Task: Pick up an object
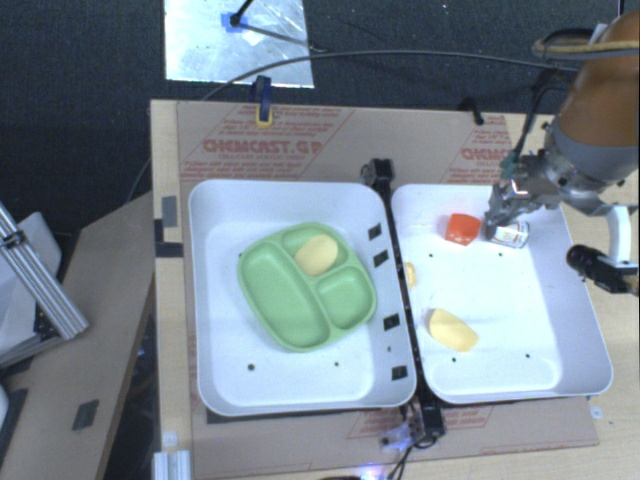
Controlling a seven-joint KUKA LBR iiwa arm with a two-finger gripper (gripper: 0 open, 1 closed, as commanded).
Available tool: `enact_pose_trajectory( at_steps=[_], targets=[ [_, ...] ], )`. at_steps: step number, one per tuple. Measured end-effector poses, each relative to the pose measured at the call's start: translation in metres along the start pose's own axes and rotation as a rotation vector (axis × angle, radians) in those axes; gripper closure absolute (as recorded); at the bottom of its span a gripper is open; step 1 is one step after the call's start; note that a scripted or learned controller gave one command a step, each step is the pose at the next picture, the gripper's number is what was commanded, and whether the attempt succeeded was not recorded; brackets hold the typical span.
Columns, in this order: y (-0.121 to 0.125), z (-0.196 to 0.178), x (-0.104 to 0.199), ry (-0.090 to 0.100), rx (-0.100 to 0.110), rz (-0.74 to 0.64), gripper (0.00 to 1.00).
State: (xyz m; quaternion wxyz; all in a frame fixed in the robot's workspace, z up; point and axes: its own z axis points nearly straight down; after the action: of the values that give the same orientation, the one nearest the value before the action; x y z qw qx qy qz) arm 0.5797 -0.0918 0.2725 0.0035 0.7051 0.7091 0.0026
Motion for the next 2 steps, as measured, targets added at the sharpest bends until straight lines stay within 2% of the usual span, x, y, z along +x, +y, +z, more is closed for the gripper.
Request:
enact_pose_trajectory(
  at_steps=[1, 2],
  targets=[
    [0.015, 0.018, 0.055, 0.003, 0.007, -0.004, 1.00],
    [0.032, 0.028, 0.114, 0.003, 0.006, -0.005, 1.00]
  ],
)
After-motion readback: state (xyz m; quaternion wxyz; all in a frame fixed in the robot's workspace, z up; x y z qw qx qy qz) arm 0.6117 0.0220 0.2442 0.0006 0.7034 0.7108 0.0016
